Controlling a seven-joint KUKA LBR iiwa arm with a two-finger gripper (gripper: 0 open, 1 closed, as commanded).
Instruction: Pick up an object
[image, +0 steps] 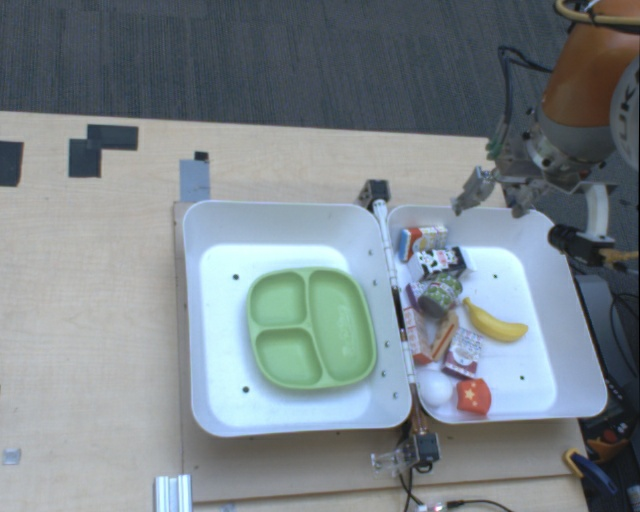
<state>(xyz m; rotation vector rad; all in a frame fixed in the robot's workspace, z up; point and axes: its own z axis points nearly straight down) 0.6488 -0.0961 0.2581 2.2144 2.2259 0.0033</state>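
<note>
The two shallow white plastic bins sit side by side on the pale wooden bench, and the left bin (215, 300) bears a light green three-compartment plastic plate (310, 328). The right bin (555, 330) holds the pickable things, crowded toward its left wall: a yellow banana (495, 322) lying nearly alone at the centre, a red block with a yellow mark (474, 397) near the front, a small red-and-white packet (464, 352), a black-and-white carton (440, 262), a dark green crinkled lump (440, 295) and a white egg-like ball (437, 390).

The grey arm with its orange band enters at upper right, and the two-finger gripper (490, 190) hangs above the right bin's back rim with its fingers spread and nothing between them — no object is taken yet.

The step in hand looks like the approach. The banana seems the best target — it lies apart from the clutter. Descending with the fingers set across its narrow width, not along its curve, should help them straddle it without nudging the packet just beside it.
</note>
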